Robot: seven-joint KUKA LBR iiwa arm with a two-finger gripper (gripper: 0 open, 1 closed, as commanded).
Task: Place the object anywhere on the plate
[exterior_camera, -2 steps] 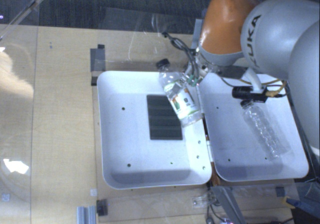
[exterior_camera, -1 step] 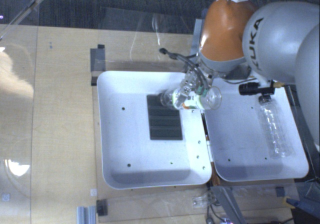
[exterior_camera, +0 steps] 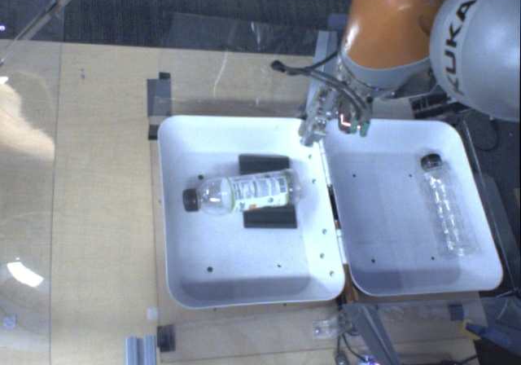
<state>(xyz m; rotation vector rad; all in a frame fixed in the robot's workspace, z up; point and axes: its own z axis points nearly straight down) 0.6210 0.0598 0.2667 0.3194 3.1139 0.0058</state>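
A clear plastic bottle (exterior_camera: 244, 191) with a black cap and a printed label lies on its side in the left bin (exterior_camera: 187, 274), cap pointing left. It rests across two flat black blocks (exterior_camera: 270, 217). A second clear bottle (exterior_camera: 445, 204) with a black cap lies lengthwise near the right wall of the right bin (exterior_camera: 391, 274). My gripper (exterior_camera: 334, 120) hangs above the far rims where the two bins meet, up and to the right of the labelled bottle and apart from it. Nothing shows in its grasp.
The grey and orange arm (exterior_camera: 407, 5) fills the upper right above the right bin's far edge. A sheet of clear plastic (exterior_camera: 32, 217) covers the wooden bench on the left. Black clamps (exterior_camera: 159, 103) sit at the left bin's corners.
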